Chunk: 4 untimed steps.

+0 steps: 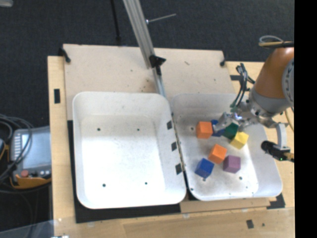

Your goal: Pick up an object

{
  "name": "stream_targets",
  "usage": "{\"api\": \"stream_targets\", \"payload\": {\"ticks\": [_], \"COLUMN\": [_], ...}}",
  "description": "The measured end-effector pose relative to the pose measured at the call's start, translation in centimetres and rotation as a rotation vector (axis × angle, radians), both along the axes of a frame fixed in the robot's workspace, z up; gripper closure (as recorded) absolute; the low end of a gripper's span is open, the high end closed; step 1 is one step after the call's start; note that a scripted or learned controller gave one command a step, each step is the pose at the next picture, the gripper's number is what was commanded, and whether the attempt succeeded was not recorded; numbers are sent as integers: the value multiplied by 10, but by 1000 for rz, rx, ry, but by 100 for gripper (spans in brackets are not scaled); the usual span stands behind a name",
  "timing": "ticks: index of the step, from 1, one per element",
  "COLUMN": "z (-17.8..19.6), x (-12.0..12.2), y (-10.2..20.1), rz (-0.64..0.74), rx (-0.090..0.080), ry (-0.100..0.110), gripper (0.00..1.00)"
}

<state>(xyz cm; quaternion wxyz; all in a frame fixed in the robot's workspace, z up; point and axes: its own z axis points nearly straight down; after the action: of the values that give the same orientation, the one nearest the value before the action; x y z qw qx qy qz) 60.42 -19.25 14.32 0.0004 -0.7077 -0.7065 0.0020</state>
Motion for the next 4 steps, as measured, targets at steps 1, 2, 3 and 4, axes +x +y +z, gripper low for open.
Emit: {"api": "stream_targets", "payload": {"ticks": [1,2,3,4], "z": [-8,4,59,82], "x": [4,5,14,15], "y": [-3,-4,1,-1], "rz": [-2,-5,5,7], "rx": [-7,-7,1,1], "ry": [-18,-23,-8,-8], "gripper": [0,100,100,100]}}
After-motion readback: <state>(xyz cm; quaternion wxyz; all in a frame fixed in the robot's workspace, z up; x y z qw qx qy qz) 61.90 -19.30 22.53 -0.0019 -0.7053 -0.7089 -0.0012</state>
